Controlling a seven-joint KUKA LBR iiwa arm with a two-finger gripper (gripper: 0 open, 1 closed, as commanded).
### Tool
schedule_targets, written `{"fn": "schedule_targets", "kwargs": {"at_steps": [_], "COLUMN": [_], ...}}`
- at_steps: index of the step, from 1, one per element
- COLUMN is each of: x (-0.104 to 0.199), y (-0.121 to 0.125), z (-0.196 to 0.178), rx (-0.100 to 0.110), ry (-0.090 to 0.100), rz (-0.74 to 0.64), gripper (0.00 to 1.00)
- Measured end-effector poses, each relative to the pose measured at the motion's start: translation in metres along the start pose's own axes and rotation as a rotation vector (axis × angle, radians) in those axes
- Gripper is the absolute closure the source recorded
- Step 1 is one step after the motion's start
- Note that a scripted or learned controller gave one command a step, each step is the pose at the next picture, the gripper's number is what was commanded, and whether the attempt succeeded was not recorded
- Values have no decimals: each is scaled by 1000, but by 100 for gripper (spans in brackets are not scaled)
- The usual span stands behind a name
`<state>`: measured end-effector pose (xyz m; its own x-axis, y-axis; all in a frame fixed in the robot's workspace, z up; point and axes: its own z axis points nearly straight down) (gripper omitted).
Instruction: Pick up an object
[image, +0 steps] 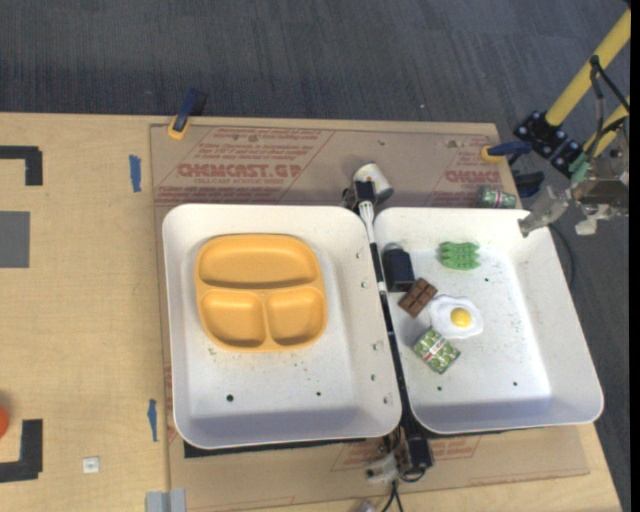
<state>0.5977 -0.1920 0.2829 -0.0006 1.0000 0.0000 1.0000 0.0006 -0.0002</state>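
Observation:
The right bin (540, 340) holds several small things. A green leafy toy (459, 255) lies near its back, a brown chocolate piece (417, 296) towards its left, a fried egg toy (458, 318) in the middle, and a green patterned packet (436, 351) in front of the egg. A black block (397, 267) rests against the left wall. My gripper (533, 220) hovers over the bin's back right corner, apart from all of them.
A yellow divided plate (262, 291) lies in the left bin (200, 400). A small green can (495, 198) sits on the cardboard behind the right bin. Blue clamps (186, 112) hold the cardboard. A yellow cable (590, 70) runs at the top right.

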Motion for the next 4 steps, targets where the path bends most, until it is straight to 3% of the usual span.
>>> {"fn": "schedule_targets", "kwargs": {"at_steps": [1, 2, 3, 4], "x": [-15, 85, 93, 97], "y": [-47, -107, -51, -29], "z": [180, 170, 197, 194], "rx": [-17, 2, -4, -1], "ry": [-1, 2, -3, -1], "rz": [-183, -129, 33, 300], "gripper": [0, 0, 0, 0]}}
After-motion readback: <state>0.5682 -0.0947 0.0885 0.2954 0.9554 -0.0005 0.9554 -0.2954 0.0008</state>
